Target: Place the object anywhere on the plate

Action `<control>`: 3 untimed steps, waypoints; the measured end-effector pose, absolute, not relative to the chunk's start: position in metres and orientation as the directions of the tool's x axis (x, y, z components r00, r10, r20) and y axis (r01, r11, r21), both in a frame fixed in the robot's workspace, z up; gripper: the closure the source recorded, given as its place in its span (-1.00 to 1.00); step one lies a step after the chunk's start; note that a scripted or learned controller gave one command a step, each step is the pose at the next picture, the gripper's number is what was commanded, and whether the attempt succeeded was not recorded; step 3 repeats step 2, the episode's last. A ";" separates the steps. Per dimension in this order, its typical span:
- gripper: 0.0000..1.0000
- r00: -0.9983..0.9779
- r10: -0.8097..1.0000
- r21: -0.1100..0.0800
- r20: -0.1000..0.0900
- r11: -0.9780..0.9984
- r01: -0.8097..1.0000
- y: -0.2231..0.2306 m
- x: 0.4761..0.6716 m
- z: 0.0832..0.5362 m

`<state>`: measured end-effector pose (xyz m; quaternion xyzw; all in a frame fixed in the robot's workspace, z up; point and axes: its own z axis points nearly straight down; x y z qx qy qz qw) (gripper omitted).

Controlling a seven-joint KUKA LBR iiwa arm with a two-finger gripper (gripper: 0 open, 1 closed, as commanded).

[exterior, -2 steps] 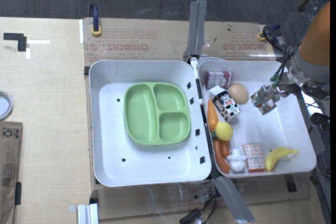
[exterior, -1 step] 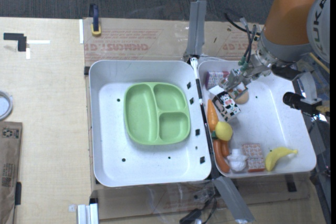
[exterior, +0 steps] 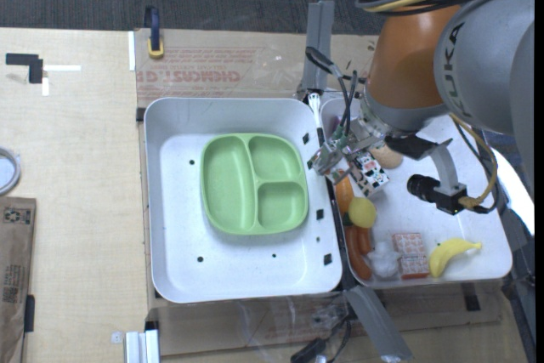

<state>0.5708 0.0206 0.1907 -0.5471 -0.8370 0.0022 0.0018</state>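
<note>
left bin point(exterior: 161, 208): you have 1 green plate point(exterior: 254, 183) lying flat near its middle; the plate has 3 compartments, 1 long one on the left and 2 smaller on the right; nothing lies in any of them
right bin point(exterior: 484, 263): you can see the loose things crowded along its left wall and front; 1 yellow banana point(exterior: 452, 255) near the front right; 1 yellow round fruit point(exterior: 363, 212) by the left wall; 1 orange piece point(exterior: 343, 192) just above it; 1 red piece point(exterior: 360, 244) below the yellow fruit; 1 pale crumpled lump point(exterior: 384, 261) beside a small red-patterned packet point(exterior: 411, 249); 1 tan rounded thing point(exterior: 388, 156) under the wrist; 1 white card with dark and red marks point(exterior: 371, 172) just beside it
gripper point(exterior: 333, 157): it sits low over the wall between the 2 bins, at the right bin's upper left corner; you cannot tell how far apart its fingers stand or whether anything is between them, the wrist and cables are in the way
arm point(exterior: 425, 55): 1 arm, orange band above the wrist, covering the right bin's back half
task object: which piece it is cannot be told; all the loose things lie in the right bin
</note>
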 end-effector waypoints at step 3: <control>-1.00 -0.474 0.881 -0.004 0.000 0.474 0.881 0.096 0.562 0.220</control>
